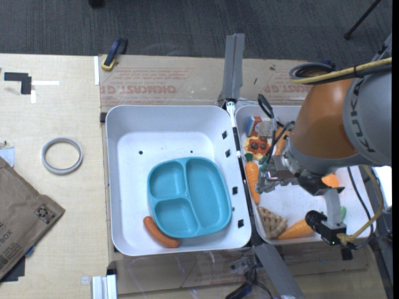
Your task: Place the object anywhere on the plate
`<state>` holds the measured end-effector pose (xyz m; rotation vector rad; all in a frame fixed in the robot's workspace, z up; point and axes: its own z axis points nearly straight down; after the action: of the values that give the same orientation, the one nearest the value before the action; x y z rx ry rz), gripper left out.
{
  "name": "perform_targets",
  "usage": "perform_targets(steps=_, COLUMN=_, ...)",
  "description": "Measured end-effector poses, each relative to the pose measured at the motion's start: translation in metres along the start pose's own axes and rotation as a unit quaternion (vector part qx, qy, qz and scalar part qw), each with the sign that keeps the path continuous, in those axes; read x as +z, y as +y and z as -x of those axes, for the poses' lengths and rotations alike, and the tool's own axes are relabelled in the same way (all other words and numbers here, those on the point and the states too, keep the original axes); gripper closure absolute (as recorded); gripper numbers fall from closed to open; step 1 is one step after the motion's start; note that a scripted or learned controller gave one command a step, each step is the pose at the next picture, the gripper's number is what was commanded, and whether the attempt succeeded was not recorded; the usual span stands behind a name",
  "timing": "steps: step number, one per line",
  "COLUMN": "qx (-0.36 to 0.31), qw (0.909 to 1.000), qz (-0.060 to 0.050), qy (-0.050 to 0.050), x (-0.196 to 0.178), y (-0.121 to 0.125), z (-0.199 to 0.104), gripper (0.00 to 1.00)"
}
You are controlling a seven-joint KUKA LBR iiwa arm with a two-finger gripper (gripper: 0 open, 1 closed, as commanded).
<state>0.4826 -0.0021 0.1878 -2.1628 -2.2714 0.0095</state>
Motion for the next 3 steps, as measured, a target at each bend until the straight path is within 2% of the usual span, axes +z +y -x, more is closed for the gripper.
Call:
perform_targets(steps=1, qx=0.041, qw=0.9991, qz=0.0, qy=-0.001, x=0.0, y=0.087, z=0.012, gripper=1.0)
perform_targets(steps=2, qx=-0.081, qw=0.9967, qz=0.0, qy=0.0, x=0.0, y=-0.002, z=-0.006, gripper=1.0)
perform_targets(steps=3, qx=-0.056, qw=0.9985, qz=0.001, qy=0.0, x=0.035, y=0.057, z=0.099, gripper=1.0)
